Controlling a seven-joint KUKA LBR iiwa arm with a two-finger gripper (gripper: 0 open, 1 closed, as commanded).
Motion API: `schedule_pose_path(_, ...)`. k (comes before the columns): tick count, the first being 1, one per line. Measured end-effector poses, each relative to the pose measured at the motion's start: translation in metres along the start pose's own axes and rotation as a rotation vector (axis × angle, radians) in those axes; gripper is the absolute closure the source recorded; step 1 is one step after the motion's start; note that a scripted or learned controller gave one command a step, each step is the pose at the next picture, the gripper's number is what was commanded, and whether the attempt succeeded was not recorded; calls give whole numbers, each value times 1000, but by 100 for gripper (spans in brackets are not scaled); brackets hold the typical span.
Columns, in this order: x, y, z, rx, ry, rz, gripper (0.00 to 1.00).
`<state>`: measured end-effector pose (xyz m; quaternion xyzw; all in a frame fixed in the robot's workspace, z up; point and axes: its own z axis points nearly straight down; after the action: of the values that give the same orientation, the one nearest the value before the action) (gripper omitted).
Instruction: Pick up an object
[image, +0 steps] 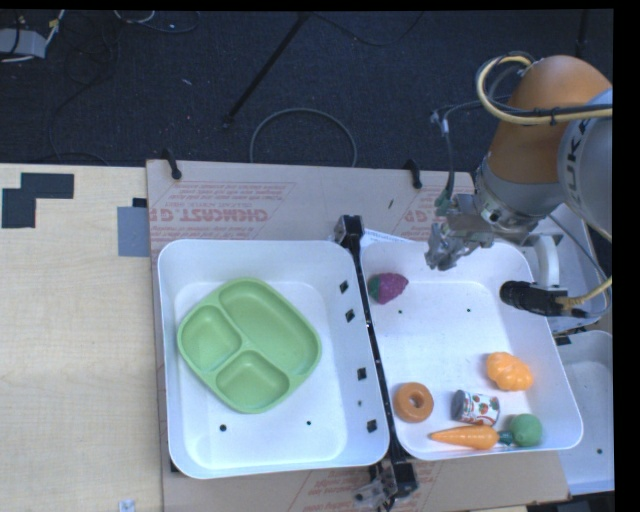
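In the camera view the right bin (440, 330) holds a purple and green toy vegetable (387, 287) near its far left corner. Along its near side lie a brown donut (412, 401), a small printed can (475, 407), an orange carrot (465, 436), a green ball (525, 430) and an orange-yellow lump (509, 371). My gripper (442, 257) hangs over the far edge of the right bin, to the right of the purple vegetable and apart from it. Nothing shows between its fingers.
The left bin (190, 440) bears a green three-compartment plate (248, 343). A black divider with clips (362, 340) runs between the two bins. Cardboard lies under the bins, with a wooden bench surface to the left.
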<state>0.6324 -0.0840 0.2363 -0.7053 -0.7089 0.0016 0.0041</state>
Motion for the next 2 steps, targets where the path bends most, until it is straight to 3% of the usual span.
schedule_pose_path(2, 112, -16, 7, 1, -1, -1, 100)
